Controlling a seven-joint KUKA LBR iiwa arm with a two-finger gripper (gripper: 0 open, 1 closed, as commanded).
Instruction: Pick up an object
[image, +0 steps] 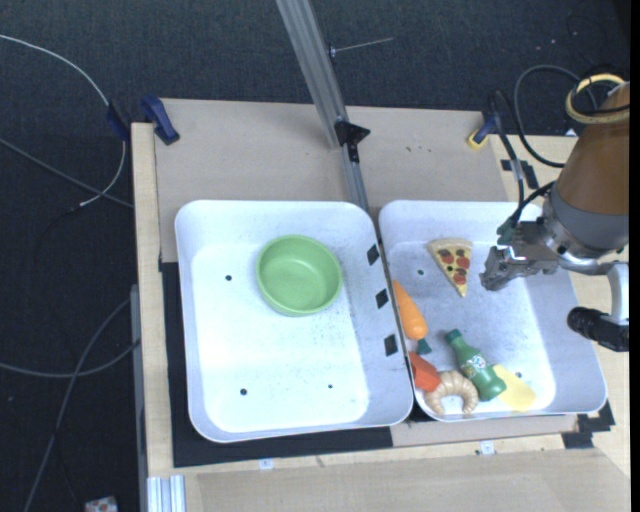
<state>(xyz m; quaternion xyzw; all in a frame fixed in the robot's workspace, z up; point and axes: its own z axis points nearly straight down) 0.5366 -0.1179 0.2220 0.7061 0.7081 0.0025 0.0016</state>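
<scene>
You get no readable text, brand or number here. Green bottle (476, 367), lower right of frame, carries label, print too small to read.
</scene>
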